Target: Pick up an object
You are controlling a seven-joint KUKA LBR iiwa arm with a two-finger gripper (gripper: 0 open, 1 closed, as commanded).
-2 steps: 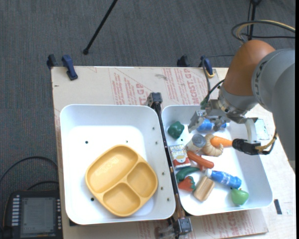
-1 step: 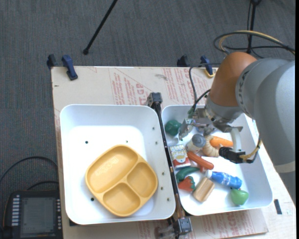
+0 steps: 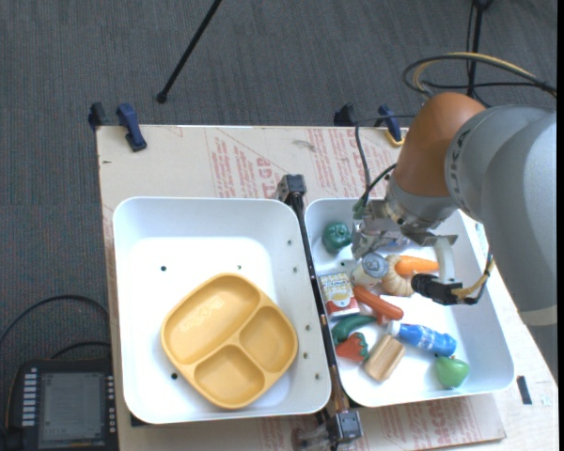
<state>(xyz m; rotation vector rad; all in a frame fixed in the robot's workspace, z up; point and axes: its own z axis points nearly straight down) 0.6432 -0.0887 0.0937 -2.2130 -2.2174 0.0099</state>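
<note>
**Tool crowding the toy pile in the right bin**

Nearest the camera, the tabletop (image 3: 404, 426) edge is showing bare cardboard below the two bins. Just above it, the left bin (image 3: 132, 252) is holding a yellow tray (image 3: 229, 340) with three compartments, lying at a slant.

The right bin (image 3: 489, 355) is carrying the things to pick from. Along its near side a green pear (image 3: 451, 372) is sitting by the corner, with a tan block (image 3: 383, 357), a blue bottle (image 3: 425, 337) and a red-and-green pepper (image 3: 353, 346) close together beside it. A little farther in, a red sausage (image 3: 380, 303), a small carton (image 3: 336, 289) against the dividing wall, an orange carrot (image 3: 415, 265) and a teal lump (image 3: 336, 237) are lying.

The tool (image 3: 374, 252) is hanging over the far part of this pile, between the teal lump and the carrot. Whether it is wide, narrow or holding anything, I cannot tell; the wrist hardware is hiding that.

The likely trouble is crowding. The toys are touching or nearly so, so a descent here may be landing on two at once, or be pushing the carrot aside rather than catching it. Rounded, smooth pieces also look prone to slipping out.
</note>
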